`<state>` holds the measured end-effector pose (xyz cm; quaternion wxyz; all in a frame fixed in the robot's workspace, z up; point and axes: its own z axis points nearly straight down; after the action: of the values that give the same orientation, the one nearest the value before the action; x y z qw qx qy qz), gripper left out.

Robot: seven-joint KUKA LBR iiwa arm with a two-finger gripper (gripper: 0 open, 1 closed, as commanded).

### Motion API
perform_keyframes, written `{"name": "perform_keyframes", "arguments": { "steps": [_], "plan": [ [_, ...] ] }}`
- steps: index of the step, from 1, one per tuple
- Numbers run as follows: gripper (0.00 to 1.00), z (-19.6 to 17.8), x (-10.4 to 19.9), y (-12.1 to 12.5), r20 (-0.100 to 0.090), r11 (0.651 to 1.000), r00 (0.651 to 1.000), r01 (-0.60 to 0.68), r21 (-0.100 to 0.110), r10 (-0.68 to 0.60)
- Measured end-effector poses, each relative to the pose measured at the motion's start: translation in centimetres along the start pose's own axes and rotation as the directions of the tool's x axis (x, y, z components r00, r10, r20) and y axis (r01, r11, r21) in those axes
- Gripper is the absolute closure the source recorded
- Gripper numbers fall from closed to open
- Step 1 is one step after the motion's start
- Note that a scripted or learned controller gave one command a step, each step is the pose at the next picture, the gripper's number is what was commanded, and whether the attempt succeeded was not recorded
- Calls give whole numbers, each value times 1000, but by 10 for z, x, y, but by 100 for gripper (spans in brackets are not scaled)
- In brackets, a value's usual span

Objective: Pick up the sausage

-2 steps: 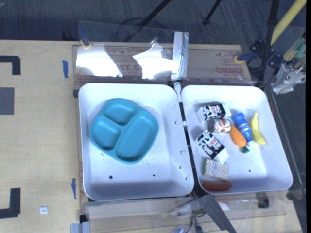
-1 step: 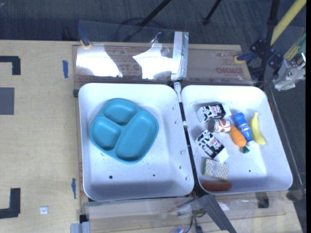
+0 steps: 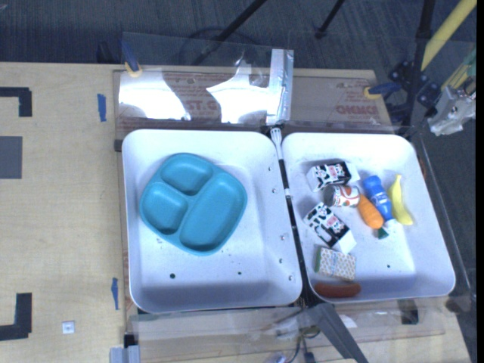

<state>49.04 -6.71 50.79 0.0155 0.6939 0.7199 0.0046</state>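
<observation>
Table [image 3: 53, 203]: pale wood, dark corner marks at its left side. A crinkled clear sheet [image 3: 204, 89] lies at the back, over cardboard.

Two white bins sit side by side, touching along a centre seam. Left bin [image 3: 151, 278]: holds a blue divided plate [image 3: 194, 201], three compartments, set toward the back left of the bin floor.

Right bin [image 3: 431, 263]: a loose cluster of small items.
- Two black-and-white cartons: one [image 3: 330, 174] at the back, the other [image 3: 327, 223] nearer the middle, tilted.
- Small can [image 3: 345, 195], red and white, between the two cartons.
- Blue bottle [image 3: 376, 195] lying down, just beside an orange carrot [image 3: 370, 212].
- Banana [image 3: 401, 200], yellow, right of the bottle, near the right wall.
- Patterned packet [image 3: 336, 264], flat, in front of the second carton.
- Sausage [image 3: 336, 289]: reddish-brown, lying lengthwise against the front wall of the right bin, just in front of the packet, apart from the rest.

Tool [image 3: 451, 112]: a pale part at the upper right, outside the bins, well apart from the sausage. Finger state: cannot tell.
</observation>
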Motion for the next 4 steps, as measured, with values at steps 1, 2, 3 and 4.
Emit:
{"name": "perform_keyframes", "arguments": {
  "steps": [1, 2, 3, 4],
  "plan": [
    [100, -11, 1, 2, 2, 1000, 1000, 3, -5, -3],
    [100, -21, 2, 4, 4, 1000, 1000, 6, -9, -6],
    [100, -32, 3, 5, 6, 1000, 1000, 9, -14, -9],
    [100, -42, 4, 7, 8, 1000, 1000, 12, -19, -12]
  ]
}}
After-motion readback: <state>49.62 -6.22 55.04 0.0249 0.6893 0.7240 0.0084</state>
